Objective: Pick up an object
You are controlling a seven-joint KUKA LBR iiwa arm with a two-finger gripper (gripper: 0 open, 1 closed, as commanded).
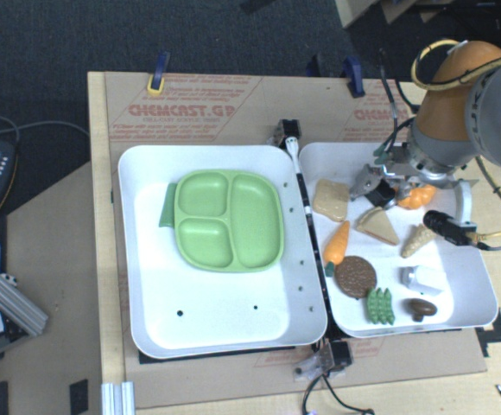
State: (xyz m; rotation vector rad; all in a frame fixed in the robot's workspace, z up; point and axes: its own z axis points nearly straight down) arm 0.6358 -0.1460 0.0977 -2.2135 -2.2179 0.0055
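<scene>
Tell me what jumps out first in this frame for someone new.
The green divided plate sits alone in the left bin, the largest patch of colour. The right bin holds a scatter of small food toys: a carrot, a brown cookie, a green piece. The grey arm with its orange band hangs over that bin's far end, its tool low beside an orange piece.

Divided plate in left bin; carrot in right bin

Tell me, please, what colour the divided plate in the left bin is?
Light green; the divided plate shows clearly in the camera view.
</scene>
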